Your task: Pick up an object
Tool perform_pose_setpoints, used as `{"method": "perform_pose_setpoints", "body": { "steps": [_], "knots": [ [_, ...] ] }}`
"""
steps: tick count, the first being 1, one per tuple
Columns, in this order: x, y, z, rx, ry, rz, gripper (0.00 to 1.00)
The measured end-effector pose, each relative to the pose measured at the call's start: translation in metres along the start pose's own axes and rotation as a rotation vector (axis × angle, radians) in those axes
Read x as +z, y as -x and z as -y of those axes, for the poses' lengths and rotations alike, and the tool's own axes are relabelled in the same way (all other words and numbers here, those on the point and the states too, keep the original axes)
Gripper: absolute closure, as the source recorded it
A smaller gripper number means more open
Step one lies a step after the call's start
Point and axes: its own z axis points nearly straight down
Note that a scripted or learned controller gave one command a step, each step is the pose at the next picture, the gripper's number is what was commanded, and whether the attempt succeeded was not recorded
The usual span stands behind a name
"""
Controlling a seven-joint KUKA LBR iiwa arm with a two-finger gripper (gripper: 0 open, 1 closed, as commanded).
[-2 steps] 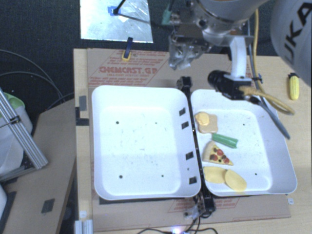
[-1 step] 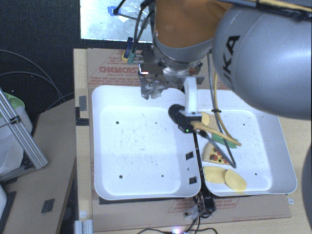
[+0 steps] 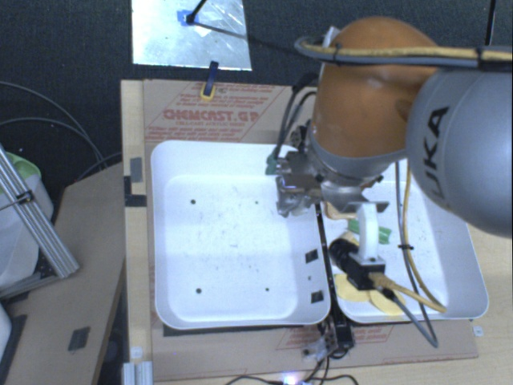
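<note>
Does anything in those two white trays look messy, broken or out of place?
Nothing looks broken or spilled. The left bin carries only dark specks on its floor, like scuffs or dirt. In the right bin, a small jumble of things, including a yellow flat piece and something green, sits mostly hidden beneath the arm.

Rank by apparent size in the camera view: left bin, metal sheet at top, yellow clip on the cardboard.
1. Left bin, largest.
2. Metal sheet.
3. Yellow clip, far smallest.
The sheet lies farther from the camera, so its gap to the bin may be overstated.
</note>
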Motion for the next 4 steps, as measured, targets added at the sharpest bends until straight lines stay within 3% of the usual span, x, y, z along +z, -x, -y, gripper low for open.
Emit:
{"method": "perform_pose_setpoints", "body": {
  "steps": [1, 2, 3, 4],
  "knots": [
    [-0.068, 0.034, 0.003, -0.004, 0.018, -0.005, 1.00],
    [-0.175, 0.044, 0.004, -0.008, 0.024, -0.007, 1.00],
    [-0.093, 0.108, 0.003, 0.000, 0.005, -0.001, 1.00],
    [-0.041, 0.089, 0.003, -0.010, 0.006, -0.003, 1.00]
  ]
}}
